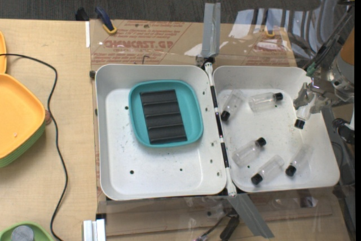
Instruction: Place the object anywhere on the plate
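A teal square plate (137, 119) lies in the left bin (115, 161), with a black ribbed block (163, 116) resting on its middle. The right bin (282, 83) holds several clear vials with black caps, among them one (265, 101) near the back, one (230, 105) by the divider and one (268, 169) at the front. My gripper (303, 101) hangs over the right bin's far right side. A small vial with a black cap (299, 122) shows just below it; whether it is held is unclear.
A raised divider (217, 121) separates the two bins. Orange and green dishes (17, 115) and a black cable (56, 138) lie on the wooden bench to the left. Cardboard (146, 39) lies behind the bins.
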Robot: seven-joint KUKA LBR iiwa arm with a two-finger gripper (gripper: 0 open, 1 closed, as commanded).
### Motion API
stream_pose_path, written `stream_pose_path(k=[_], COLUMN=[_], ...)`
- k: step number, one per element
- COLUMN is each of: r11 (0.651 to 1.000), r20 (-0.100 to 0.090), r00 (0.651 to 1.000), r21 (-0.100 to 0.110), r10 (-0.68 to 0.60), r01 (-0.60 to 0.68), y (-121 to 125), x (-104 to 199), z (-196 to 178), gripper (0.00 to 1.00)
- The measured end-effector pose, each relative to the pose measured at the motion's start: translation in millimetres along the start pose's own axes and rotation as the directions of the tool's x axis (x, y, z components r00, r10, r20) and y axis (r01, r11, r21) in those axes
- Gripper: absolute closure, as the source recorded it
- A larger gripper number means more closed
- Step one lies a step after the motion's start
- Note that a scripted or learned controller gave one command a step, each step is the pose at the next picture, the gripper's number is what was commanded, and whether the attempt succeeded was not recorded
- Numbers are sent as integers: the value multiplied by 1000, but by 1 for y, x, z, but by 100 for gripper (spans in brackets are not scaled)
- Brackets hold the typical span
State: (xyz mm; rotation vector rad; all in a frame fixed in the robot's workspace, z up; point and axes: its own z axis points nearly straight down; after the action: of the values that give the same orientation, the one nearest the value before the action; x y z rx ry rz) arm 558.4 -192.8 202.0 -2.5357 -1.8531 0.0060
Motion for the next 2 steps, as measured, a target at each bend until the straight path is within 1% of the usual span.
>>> stream_pose_path(k=[1, 2], r11=[1000, 1000], r20=[0, 0], r00=[1000, 1000], r21=[0, -1], r10=[0, 11], r01=[0, -11], y=[0, -2], x=[0, -13], z=[0, -122], gripper=[0, 0])
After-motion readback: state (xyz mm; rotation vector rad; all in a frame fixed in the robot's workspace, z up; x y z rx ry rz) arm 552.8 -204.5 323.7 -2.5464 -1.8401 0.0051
